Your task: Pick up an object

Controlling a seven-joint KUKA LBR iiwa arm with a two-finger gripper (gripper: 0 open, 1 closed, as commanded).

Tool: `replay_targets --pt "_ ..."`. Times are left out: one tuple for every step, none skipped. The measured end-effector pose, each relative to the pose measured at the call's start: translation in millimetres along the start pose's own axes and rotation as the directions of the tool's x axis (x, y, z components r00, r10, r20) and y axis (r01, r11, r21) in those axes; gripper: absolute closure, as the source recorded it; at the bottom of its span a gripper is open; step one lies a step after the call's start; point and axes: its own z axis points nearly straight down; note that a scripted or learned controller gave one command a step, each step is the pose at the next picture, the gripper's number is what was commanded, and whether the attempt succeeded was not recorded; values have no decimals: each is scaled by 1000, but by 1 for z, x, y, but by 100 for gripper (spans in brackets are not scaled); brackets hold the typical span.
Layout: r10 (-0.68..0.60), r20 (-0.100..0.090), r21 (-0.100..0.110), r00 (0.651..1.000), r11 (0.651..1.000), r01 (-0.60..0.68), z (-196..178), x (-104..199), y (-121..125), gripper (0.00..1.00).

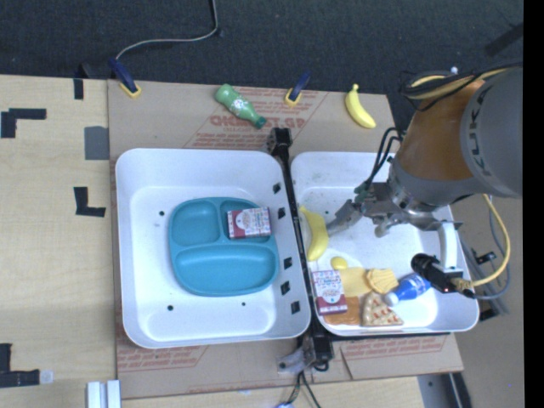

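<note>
Your gripper (353, 212) hangs low in the right bin (442, 317); whether it is parted or closed, you cannot tell. The banana (315, 232) lies just left of it, long axis running along the bin divider (289, 228).

The arm (463, 138) runs off the frame's right edge and covers part of the right bin (425, 325); the tool's (361, 215) fingers blur together, their state unreadable.
</note>
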Motion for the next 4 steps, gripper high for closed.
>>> replay_targets --pt "-3 -1 0 1000 1000 3 0 31 20 0" --pt "-2 -1 0 1000 1000 2 0 19 28 0" --pt "-3 -1 0 1000 1000 3 0 41 36 0" --pt "0 0 -1 1000 1000 0 72 -16 62 0"
